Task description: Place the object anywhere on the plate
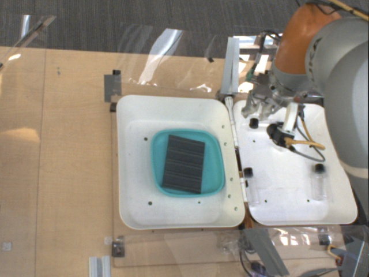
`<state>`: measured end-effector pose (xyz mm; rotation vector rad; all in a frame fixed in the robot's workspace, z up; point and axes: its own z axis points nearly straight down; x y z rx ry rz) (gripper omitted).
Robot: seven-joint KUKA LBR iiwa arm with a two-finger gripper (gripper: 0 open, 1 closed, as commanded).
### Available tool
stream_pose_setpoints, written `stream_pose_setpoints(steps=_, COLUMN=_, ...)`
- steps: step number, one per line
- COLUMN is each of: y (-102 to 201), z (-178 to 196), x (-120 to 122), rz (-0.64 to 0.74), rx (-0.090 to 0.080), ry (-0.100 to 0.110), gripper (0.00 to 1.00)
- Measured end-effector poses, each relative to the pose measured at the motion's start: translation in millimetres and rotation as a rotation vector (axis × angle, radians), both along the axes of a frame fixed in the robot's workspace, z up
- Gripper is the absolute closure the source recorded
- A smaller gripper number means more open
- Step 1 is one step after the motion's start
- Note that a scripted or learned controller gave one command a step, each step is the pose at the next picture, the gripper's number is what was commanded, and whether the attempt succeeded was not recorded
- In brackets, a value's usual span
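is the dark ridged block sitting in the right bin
No, the dark ridged block lies on the teal plate inside the left bin, not the right bin.

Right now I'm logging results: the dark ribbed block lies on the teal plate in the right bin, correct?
Not quite. The camera view shows the dark ribbed block lying on the teal plate in the left bin, not the right one. The rest holds.

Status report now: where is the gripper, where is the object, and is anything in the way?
Gripper over right white bin, far edge. Dark ribbed rectangular block lies on teal square plate, left bin. Nothing on top of block.
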<state>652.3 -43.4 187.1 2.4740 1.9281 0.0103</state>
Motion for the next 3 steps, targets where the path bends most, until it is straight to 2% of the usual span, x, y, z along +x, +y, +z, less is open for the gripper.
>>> stream_pose_setpoints(steps=1, y=49, z=-2, x=-40, rz=0.154, rx=0.000, ry=0.004, gripper=1.00)
stream_pose_setpoints(steps=2, y=129, z=-3, x=-52, rz=0.268, rx=0.000, ry=0.005, gripper=1.00)
stream_pose_setpoints(steps=3, y=128, z=-3, x=-52, rz=0.267, rx=0.000, ry=0.005, gripper=0.00)
